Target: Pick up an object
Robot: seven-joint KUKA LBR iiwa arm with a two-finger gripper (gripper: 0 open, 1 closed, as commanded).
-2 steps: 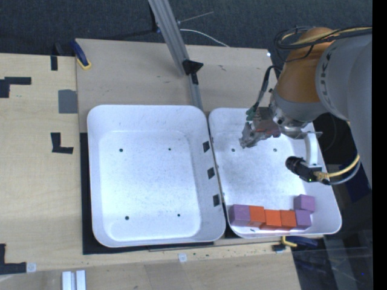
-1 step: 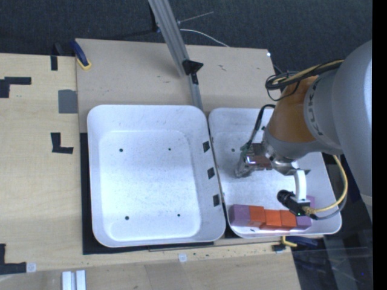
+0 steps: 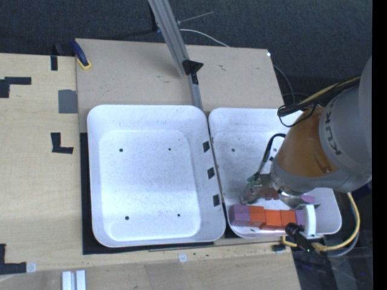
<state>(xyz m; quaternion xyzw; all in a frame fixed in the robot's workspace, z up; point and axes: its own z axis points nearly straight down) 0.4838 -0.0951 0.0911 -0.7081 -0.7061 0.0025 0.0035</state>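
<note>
Both white bins (image 3: 151, 116) look like smooth moulded plastic with a dull sheen, speckled with grey scuffs. The bench top (image 3: 36, 162) reads as pale matt wood. The slanted pole (image 3: 169, 26) appears brushed metal. The arm's orange band (image 3: 305, 150) is glossy.

We read this as a robotics lab: plywood bench (image 3: 175, 83) on dark carpet (image 3: 272, 11), two white bins (image 3: 97, 162) side by side, black tape marks (image 3: 57, 142) on the wood, loose cables (image 3: 347, 234), a metal mounting pole (image 3: 169, 26), industrial arm (image 3: 329, 147).
</note>
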